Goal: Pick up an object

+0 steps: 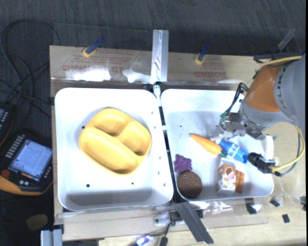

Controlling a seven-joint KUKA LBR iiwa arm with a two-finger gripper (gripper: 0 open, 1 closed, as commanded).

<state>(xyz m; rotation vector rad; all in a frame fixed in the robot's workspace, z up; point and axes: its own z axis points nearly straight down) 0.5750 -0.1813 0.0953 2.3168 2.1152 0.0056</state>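
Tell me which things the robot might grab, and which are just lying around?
Might be grabbed:
big yellow bread-shaped toy
orange carrot
small blue bottle
purple grape bunch
round brown cookie
small printed carton

Just lying around:
black-and-orange handheld controller
blue and yellow clips

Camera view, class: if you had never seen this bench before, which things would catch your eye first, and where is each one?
The big yellow bread-like lump stands out first, taking up most of the left bin. Next comes the arm's orange band at the right, above the right bin, with the end effector low among a carrot, a blue item and a small carton. A purple piece and a brown ball lie near that bin's front-left corner.
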